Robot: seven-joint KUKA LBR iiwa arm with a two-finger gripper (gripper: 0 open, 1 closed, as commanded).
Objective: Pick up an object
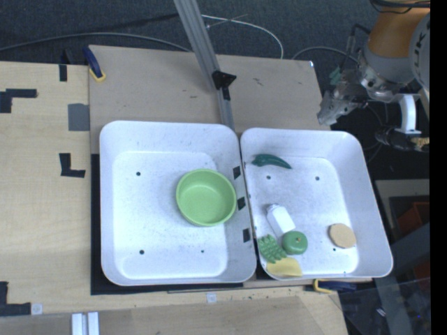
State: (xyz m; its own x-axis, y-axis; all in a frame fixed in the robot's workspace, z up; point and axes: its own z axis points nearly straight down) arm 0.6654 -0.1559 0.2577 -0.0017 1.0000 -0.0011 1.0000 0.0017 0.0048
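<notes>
**Ana:** Camera view first: where's the gripper?

**Ben:** Up past the far right corner of the right bin, off the bin altogether, hanging from the grey arm with its orange band. Open or shut, nobody can tell from here, and nothing shows in it.

**Ana:** And inside that right bin?

**Ben:** A dark green pepper near the far wall. A white bottle mid-bin, a round green lid touching its near end. A green brush and a yellow piece sit at the near left corner, a tan disc toward the right wall.

**Ana:** Left of that bin?

**Ben:** The left bin, holding a green bowl, upright.
</notes>
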